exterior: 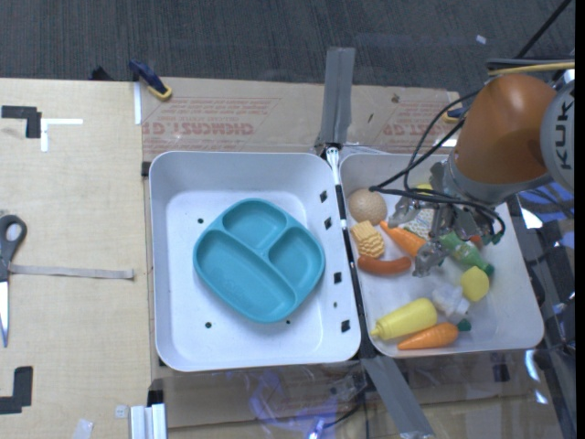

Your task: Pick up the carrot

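The grey two-finger gripper (431, 260) hangs low at the middle of the right white bin (512, 332); whether it is released or clenched cannot be told. Just to its left lies an orange plastic carrot (403, 238) beside a yellow corn piece (367, 240). A second orange carrot (429, 337) rests near the bin's lower edge, below a yellow bottle-shaped toy (405, 318). At frame centre, the left white bin (174, 273) carries a blue divided plate (259, 260) with bare floor around it.
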